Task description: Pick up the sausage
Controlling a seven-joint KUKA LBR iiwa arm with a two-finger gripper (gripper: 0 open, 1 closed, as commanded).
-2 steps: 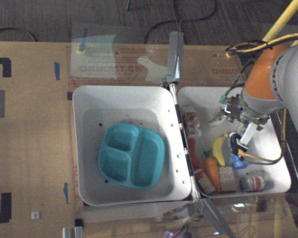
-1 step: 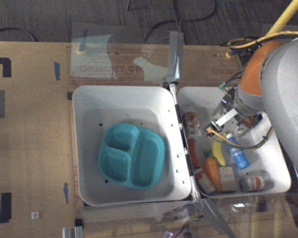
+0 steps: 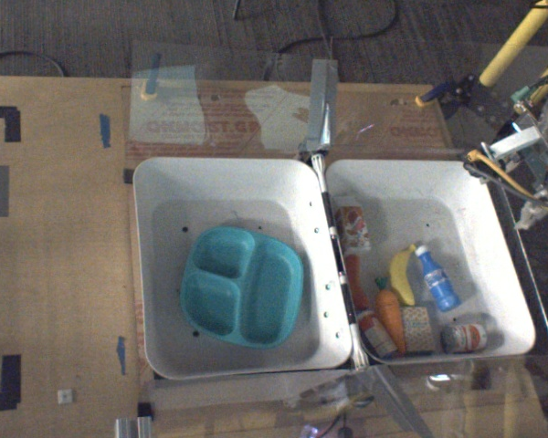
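One arm (image 3: 530, 167) at the right bin's (image 3: 493, 245) far corner, apparently well above sausage (image 3: 355, 283); end effector state unclear.

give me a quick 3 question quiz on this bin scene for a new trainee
1. True or false: the teal tray lies in the right bin.
2. Multiple choice: what lies right beside the blue bottle? A) banana B) sausage C) small can
3. Fill in: the sausage lies along the right bin's ____ wall.

Key
1. False: the tray is in the left bin.
2. A: the banana is just left of the bottle; the small can sits lower, near the front.
3. Left, by the divider, above the carrot.
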